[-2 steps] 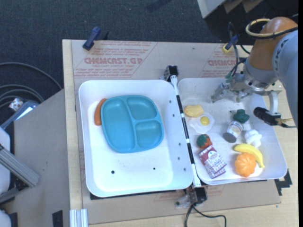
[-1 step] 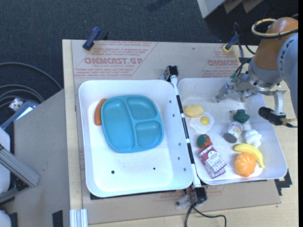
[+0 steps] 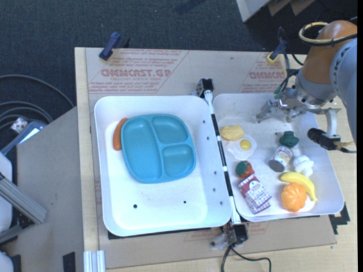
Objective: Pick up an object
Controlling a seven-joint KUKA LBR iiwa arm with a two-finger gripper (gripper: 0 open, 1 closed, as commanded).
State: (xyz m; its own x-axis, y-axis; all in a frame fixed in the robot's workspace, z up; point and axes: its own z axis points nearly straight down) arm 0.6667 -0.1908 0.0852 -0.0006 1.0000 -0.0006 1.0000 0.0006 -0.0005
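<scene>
While its two-finger gripper (image 3: 279,107) hangs spread and empty over the right white bin (image 3: 334,180), the arm has picked nothing yet.

Light is bright and even from above. The 2 white bins (image 3: 164,211) are close to overexposed, their walls and floors almost without tone, and shadows under the blue tray (image 3: 159,147) and the small toys are faint and short. The dark carpet (image 3: 85,16) looks grainy. Edges are slightly soft throughout. The arm (image 3: 329,55) at the right is mildly blurred.
</scene>
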